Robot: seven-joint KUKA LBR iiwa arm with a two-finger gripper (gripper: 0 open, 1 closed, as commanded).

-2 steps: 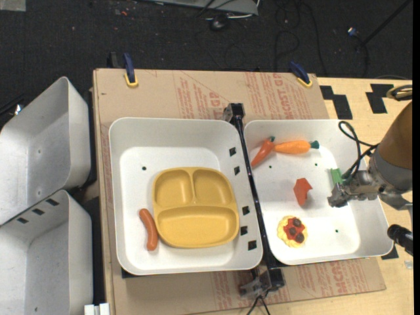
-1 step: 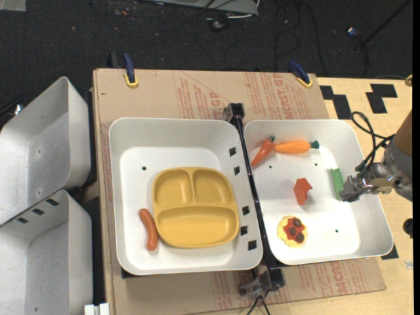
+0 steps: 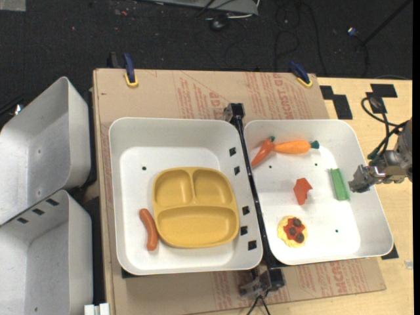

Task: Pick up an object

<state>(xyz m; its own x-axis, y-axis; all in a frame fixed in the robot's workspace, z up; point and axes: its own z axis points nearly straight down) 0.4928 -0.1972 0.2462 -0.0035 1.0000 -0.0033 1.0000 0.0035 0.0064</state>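
Note:
The right bin [image 3: 341,245] holds two toy carrots [image 3: 291,147] near its back, a small red piece [image 3: 302,190] in the middle, a green bar [image 3: 339,184] toward the right wall and a small pizza toy [image 3: 292,231] near the front. My gripper [image 3: 363,178] hangs at the right bin's right rim, just right of the green bar. Nothing shows between it and any object.
The left bin [image 3: 131,241] carries a yellow divided plate [image 3: 195,207] with a toy sausage [image 3: 149,229] beside its left edge. Two stacked white bins [image 3: 39,176] stand off the bench at the left. Clamps [image 3: 130,71] hold the cardboard's far edge.

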